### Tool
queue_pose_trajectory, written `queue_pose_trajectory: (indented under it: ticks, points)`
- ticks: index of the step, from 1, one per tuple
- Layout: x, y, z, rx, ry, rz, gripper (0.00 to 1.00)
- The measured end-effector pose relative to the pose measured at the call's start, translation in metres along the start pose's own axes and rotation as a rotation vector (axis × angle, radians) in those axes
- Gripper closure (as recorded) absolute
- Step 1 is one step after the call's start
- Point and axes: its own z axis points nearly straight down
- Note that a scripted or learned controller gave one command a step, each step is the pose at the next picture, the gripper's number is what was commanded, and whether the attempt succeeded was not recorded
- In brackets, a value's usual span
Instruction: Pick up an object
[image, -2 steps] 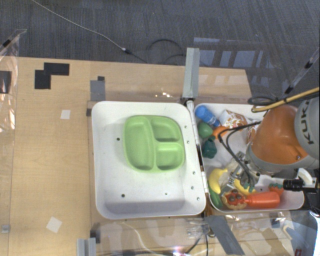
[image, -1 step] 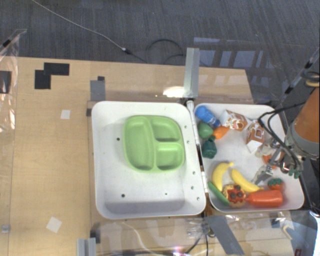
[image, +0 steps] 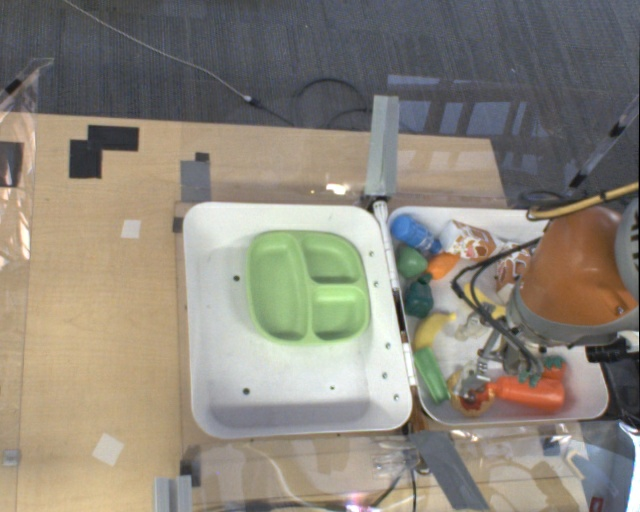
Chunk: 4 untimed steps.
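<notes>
Gripper (image: 497, 362) low in right bin (image: 590, 405), finger state can't tell, just above orange carrot (image: 528, 391). Same bin: blue bottle (image: 412, 233), green pepper (image: 411, 263), yellow banana (image: 431, 328). Left bin (image: 215, 300) holds green divided tray (image: 306, 286).

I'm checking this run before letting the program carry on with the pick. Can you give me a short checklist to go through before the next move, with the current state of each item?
1. Gripper is over the right bin, where the objects lie: ok.
2. A target sits near it: the orange carrot-like toy lies just beside the gripper: ok.
3. Something is held between the jaws: cannot tell, cables and the wrist hide them.
4. Room around the target: not ok, the carrot-like toy, a red piece and a green stick-shaped toy crowd the bin's near end.
5. Left bin holds the green divided plate, lying flat, away from the arm: ok.
</notes>
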Motion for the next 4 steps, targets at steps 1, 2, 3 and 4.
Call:
queue_pose_trajectory:
  ticks: [1,2,3,4]
  points:
    - [-0.016,-0.034,-0.026,0.001,0.001,-0.488,0.0]
    - [-0.06,0.024,0.015,0.0,-0.009,-0.473,0.0]
    - [-0.168,0.063,0.02,-0.001,0.01,-0.441,0.0]
    - [-0.118,0.015,0.017,0.0,-0.001,-0.229,0.0]
